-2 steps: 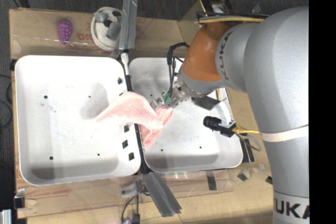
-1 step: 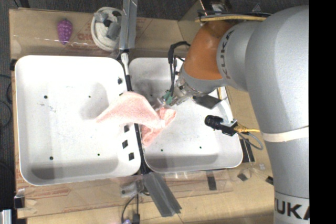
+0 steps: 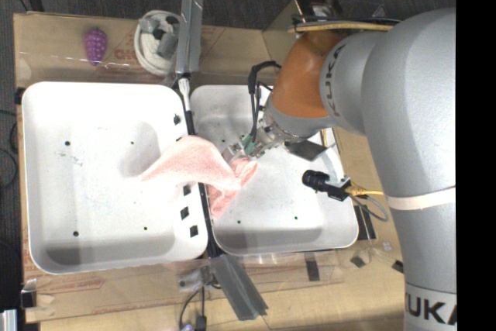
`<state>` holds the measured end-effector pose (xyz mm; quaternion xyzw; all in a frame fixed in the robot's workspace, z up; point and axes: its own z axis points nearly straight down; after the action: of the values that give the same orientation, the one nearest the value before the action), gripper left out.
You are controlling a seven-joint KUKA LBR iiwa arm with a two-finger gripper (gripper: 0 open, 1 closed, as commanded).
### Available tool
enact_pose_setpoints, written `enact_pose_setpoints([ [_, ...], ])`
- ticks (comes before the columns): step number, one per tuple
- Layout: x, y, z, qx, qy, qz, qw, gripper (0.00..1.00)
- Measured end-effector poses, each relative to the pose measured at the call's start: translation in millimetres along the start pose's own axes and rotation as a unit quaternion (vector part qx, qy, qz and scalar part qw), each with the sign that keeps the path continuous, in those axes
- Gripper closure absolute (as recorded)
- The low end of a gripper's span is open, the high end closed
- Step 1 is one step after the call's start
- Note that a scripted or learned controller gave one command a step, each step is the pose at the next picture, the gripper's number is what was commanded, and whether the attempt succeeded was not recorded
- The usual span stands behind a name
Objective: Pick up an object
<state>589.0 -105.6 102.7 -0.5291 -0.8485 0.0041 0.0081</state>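
A pink cloth (image 3: pixel 198 161) is draped over the shared rim between the left bin (image 3: pixel 81 182) and the right bin (image 3: pixel 283 201). One end spreads toward 9 o'clock onto the left bin's floor, while the other is bunched just inside the right bin. The gripper (image 3: pixel 246 146) sits at the cloth's 2 o'clock end, touching or very nearly touching the bunched fabric (whether it has closed on the cloth I cannot tell, since the wrist hides that part). The arm's orange band (image 3: pixel 304 85) lies at 1 o'clock from the gripper. Outside the bins, at 11 o'clock from the left bin, a small purple knobbly toy (image 3: pixel 95 45) rests on the cardboard, with a white coiled cord (image 3: pixel 147 43) near it toward 3 o'clock.
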Motion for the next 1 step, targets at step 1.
enact_pose_setpoints([
  [1,6.5,-1.1,13.1,-0.005,-0.003,0.008,0.9999,0.0],
])
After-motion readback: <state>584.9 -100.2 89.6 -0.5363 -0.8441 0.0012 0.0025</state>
